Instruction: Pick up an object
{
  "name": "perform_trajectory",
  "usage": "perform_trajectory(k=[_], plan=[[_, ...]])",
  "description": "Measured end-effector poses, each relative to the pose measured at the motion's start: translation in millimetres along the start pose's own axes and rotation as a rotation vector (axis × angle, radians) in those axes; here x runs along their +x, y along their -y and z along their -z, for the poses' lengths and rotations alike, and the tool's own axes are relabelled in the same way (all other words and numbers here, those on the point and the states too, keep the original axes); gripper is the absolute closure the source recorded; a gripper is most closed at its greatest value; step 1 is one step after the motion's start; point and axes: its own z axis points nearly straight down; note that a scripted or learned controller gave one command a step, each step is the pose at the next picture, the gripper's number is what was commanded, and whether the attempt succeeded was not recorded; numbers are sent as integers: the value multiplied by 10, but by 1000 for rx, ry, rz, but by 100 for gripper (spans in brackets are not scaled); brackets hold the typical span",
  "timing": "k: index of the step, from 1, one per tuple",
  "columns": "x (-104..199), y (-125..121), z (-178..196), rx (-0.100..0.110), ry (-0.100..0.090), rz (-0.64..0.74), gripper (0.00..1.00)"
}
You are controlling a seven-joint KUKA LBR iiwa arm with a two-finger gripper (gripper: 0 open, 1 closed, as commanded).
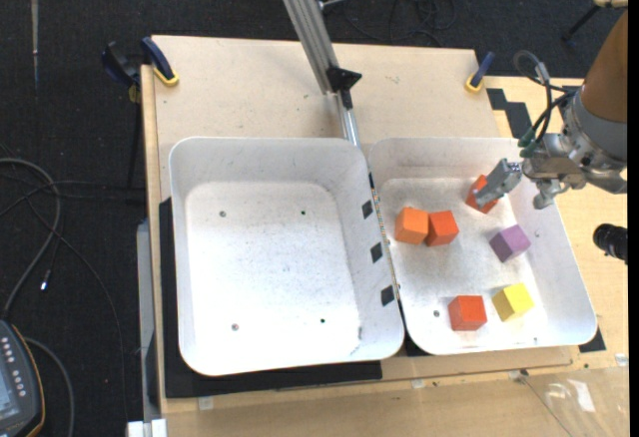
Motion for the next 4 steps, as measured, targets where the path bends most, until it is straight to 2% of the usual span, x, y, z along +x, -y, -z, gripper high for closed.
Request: perform_trajectory(k=[1,2,3,4], plan=[[261,-230,-1955,0,0,2,0],[206,-802,-1913,39,-35,17,0],[275,-676,-1918,7,-15,10,0],[244,-676,-1832,2,-7,8,100]])
